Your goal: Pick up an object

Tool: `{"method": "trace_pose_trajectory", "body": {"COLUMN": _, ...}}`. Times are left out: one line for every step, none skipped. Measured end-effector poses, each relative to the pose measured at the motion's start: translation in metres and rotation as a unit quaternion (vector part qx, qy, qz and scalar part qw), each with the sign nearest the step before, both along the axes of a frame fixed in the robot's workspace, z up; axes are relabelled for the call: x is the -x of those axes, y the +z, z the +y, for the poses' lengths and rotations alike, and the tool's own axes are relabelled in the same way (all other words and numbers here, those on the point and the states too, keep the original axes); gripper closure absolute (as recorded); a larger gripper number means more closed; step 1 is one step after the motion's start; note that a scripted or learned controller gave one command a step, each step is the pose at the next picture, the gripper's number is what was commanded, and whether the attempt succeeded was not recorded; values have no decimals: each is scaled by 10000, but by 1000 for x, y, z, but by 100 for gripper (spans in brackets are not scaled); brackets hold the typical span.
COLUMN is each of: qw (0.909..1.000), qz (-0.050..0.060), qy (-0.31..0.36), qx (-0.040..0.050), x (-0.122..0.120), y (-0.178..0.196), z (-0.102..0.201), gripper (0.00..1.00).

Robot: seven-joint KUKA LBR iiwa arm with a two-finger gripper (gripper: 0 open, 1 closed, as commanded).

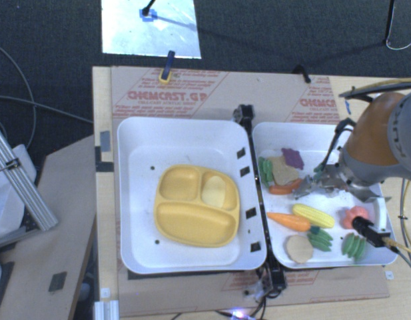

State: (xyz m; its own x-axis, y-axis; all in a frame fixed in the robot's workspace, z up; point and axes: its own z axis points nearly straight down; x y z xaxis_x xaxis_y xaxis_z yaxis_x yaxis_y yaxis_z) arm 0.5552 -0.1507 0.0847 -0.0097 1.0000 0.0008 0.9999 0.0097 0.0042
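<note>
Grey arm housing (375, 145) was seen highest, over the right bin (325, 131). Below it the fingers (315, 184) were lowered just beside a small orange piece (282, 190); their spread could not be told. A centred, level closing was judged necessary, the piece being crowded by a brown slab (283, 172). The left bin (138, 179), in which a yellow tray (197, 209) was laid, was carried with its neighbour on a cardboard-covered surface (192, 92), and dark carpet (45, 39) was seen beyond.
</note>
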Motion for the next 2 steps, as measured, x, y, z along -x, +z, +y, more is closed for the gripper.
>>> {"method": "trace_pose_trajectory", "body": {"qw": 10000, "qz": -2, "qy": 5, "qx": -3, "x": -28, "y": 21, "z": 63, "gripper": 0}}
{"method": "trace_pose_trajectory", "body": {"qw": 10000, "qz": -25, "qy": 7, "qx": -3, "x": -41, "y": 105, "z": 127, "gripper": 0}}
